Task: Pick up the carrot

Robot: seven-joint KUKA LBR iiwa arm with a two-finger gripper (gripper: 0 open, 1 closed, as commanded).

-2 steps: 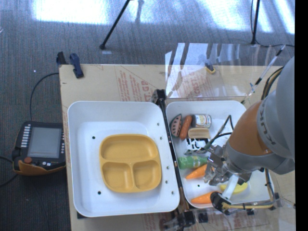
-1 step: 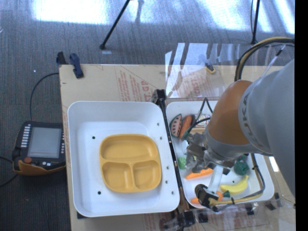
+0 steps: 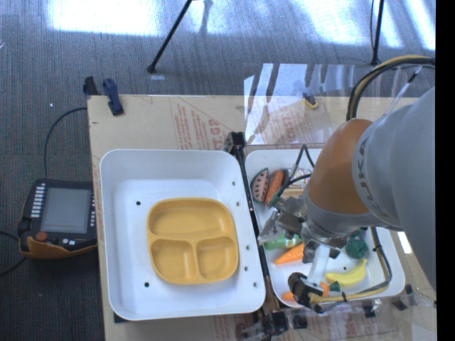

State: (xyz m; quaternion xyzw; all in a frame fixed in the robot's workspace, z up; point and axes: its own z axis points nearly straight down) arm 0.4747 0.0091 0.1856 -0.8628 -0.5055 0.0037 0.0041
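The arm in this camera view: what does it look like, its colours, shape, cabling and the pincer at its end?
The arm is bulky and rounded, with a smooth grey shell and a broad orange band above the wrist. Below the band sits a darker metallic wrist section with small fittings. The pincer is pale with dark tips. A black and yellowish cable arcs above the arm.

Arm (image 3: 370,183) hides right bin (image 3: 395,279) middle; carrot (image 3: 290,255) partly covered; green item (image 3: 356,248), perhaps vegetable, unclear.
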